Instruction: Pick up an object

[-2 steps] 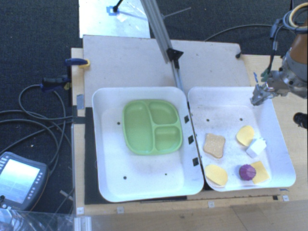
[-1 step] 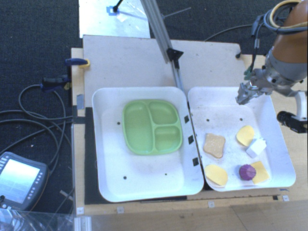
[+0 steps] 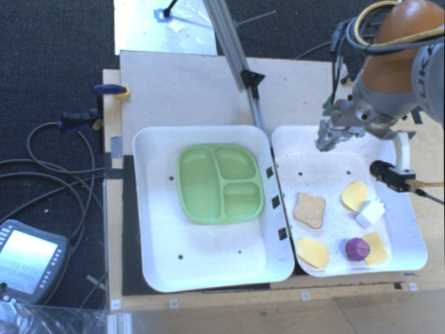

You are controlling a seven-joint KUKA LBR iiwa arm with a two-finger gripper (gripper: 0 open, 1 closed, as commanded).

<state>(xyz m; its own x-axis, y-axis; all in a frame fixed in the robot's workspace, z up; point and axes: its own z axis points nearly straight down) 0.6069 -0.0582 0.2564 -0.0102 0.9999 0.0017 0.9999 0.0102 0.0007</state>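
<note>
I hang over the right-hand shallow white plastic bin [image 3: 416, 256], up near its twelve o'clock rim, with my gripper [image 3: 327, 139] pointing down at a bare stretch of the bin floor. Nothing sits between my fingers, and whether they stand wide or narrow I cannot tell from this slant; they read as one dark grey clump.

The things worth taking all lie toward six o'clock from me. The tan, toast-shaped slice [image 3: 309, 210] is the nearest, at about seven o'clock. A pale yellow rounded wedge [image 3: 354, 195] lies at about five o'clock, just beside a small white block [image 3: 370, 213]. Further down are a yellow oval piece [image 3: 313, 253] by the bin's lower rim, and a purple round knob [image 3: 357, 248] touching a flat yellow-orange slab [image 3: 377, 249].

To do this well, I judge the toast-shaped slice the safest pick: it stands apart from its neighbours, so my fingers can straddle it without nudging anything. It looks flat, so I would come straight down, low to the floor, and close across its narrow side. The white block and the purple knob stand taller and might seat better, but each has a neighbour close by.

The left-hand white bin [image 3: 156, 256] bears a light green divided plastic plate [image 3: 220, 183], well apart from me at nine o'clock.
</note>
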